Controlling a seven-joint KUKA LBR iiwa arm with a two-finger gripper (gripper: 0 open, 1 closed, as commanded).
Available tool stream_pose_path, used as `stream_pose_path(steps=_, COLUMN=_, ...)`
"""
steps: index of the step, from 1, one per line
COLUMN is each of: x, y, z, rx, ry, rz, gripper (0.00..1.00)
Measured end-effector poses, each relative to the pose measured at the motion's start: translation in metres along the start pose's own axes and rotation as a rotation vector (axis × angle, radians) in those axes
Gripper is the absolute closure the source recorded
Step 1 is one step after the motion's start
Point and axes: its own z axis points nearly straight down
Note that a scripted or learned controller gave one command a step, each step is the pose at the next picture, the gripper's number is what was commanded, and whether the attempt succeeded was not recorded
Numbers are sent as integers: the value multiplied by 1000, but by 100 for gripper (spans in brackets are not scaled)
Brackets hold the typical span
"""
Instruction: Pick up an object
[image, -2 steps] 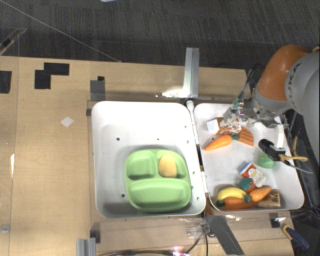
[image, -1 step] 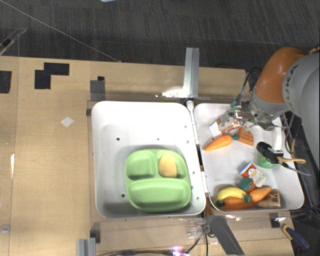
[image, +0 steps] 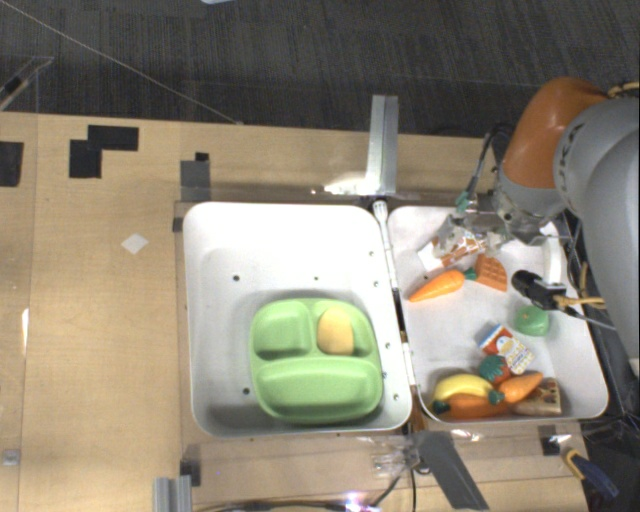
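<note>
Low over the far end of the right bin (image: 590, 385), the end effector (image: 470, 240) sits at about 1 o'clock from the view's centre, and whether it is released or clenched cannot be told, since the wrist hides its tip. Just at its 6 o'clock lies a toy carrot (image: 438, 287), beside an orange waffle-like piece (image: 490, 272). Toward 4 o'clock of that bin are a green round piece (image: 533, 321) and a small printed carton (image: 507, 350). At the bin's 6 o'clock edge a banana (image: 462, 386) rests against what may be a second carrot (image: 519, 387). On the table (image: 90, 330), the left bin (image: 215, 260) holds a green divided tray (image: 315, 385) with a yellow egg-shaped object (image: 336, 330) in its 1 o'clock compartment.
</note>
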Motion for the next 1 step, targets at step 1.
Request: stream_pose_path(steps=1, x=3, y=-40, z=2, rx=-54, ry=-8, rz=-14, gripper=0)
